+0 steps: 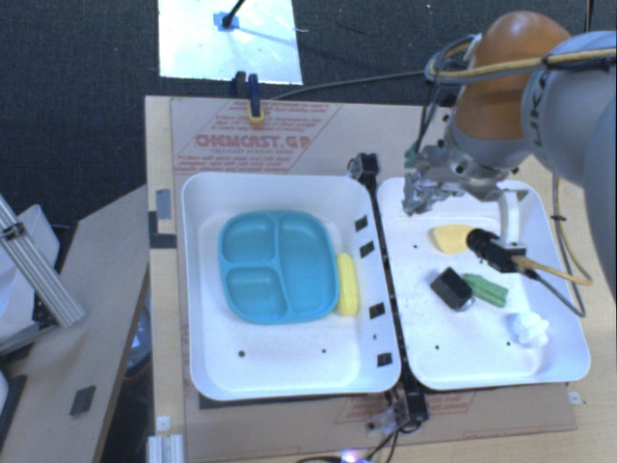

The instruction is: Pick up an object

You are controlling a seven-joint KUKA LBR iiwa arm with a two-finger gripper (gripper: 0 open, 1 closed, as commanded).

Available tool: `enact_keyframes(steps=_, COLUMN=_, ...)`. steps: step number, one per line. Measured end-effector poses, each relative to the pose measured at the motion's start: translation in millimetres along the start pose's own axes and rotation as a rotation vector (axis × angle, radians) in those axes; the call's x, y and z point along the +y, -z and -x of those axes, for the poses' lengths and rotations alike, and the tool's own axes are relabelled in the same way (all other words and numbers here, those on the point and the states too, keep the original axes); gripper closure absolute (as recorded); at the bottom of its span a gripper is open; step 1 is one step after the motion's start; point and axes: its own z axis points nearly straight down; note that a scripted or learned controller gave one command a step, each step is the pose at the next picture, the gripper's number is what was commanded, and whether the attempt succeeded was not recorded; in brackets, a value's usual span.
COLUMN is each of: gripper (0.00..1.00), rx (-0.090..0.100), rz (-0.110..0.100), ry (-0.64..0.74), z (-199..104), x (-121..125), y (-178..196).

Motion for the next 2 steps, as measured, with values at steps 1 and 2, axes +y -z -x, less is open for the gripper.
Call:
enact_keyframes(steps=1, gripper=1.0, rx=0.0, rz=-0.001, ry=0.0, z=-55, x=-12, y=7)
enact_keyframes(steps=2, gripper=1.0, rx=0.0, rz=-0.001, ry=0.0, z=-107, x=-17, y=9)
